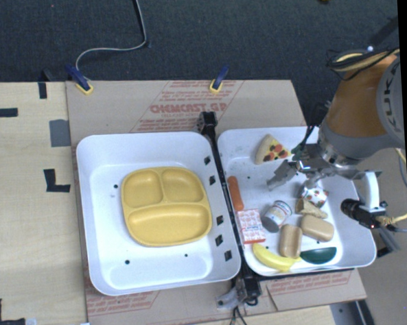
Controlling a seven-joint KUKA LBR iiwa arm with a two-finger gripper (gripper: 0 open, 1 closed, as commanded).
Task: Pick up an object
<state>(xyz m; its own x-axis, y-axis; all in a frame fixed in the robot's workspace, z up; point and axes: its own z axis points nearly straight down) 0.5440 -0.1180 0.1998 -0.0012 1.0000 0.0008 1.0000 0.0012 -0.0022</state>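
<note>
Cardboard covers the desk [186, 108] under two white bins. From my seat, the left bin [97, 220] holds a yellow divided tray [167, 205]. The right bin [357, 252] carries the clutter: a pizza slice [270, 149] at 12 o'clock, an orange stick [235, 193] along the 9 o'clock wall, its long axis running 12 to 6, a banana [273, 258] at 6 o'clock curving toward 3, plus a small can [276, 214]. My gripper [293, 170] hangs over the bin's middle, fingers [280, 176] spread apart, pointing toward 8 o'clock, with nothing between them.
</note>
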